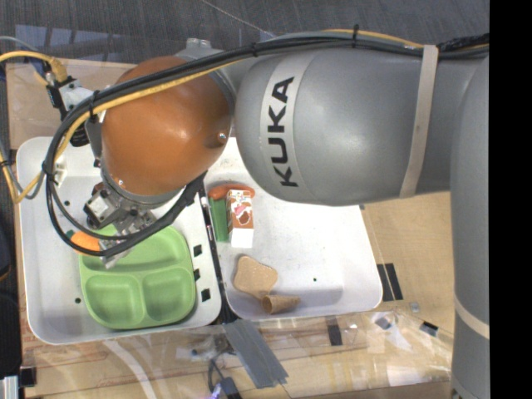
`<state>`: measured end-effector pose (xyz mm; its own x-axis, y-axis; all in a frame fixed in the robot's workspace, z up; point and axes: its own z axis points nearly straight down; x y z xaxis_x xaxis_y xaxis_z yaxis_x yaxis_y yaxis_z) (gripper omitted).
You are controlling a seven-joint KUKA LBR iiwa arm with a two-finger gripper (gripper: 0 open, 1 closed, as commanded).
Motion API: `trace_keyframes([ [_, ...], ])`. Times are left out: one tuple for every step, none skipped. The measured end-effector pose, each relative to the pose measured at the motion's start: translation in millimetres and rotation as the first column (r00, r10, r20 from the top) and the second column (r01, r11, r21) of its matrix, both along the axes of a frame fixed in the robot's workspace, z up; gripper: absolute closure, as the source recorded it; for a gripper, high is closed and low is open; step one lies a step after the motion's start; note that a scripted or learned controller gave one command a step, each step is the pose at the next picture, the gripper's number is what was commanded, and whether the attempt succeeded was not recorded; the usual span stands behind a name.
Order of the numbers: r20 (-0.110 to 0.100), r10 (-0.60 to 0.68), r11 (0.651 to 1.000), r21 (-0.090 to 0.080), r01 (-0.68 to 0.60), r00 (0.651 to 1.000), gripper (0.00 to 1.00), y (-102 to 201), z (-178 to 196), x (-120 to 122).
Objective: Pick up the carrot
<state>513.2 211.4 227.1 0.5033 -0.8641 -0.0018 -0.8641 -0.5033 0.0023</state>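
Carrot (83,241) is crowded by the end effector (116,227), grip state indiscernible, and could be nudged against the green tray (141,293).

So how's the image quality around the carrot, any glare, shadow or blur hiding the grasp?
Camera view: sharp overall. The arm's orange band and grey body carry soft highlights, no harsh glare. The hand sits in the arm's shadow over the left bin, so its fingers read dark and cluttered. The carrot shows as a small orange sliver beside the green tray, partly hidden by cables.
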Motion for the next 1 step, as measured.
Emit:
trace_keyframes([
  [0.003,0.206,0.979,0.002,-0.206,0.979,1.00,7.7,22.7,26.8],
])
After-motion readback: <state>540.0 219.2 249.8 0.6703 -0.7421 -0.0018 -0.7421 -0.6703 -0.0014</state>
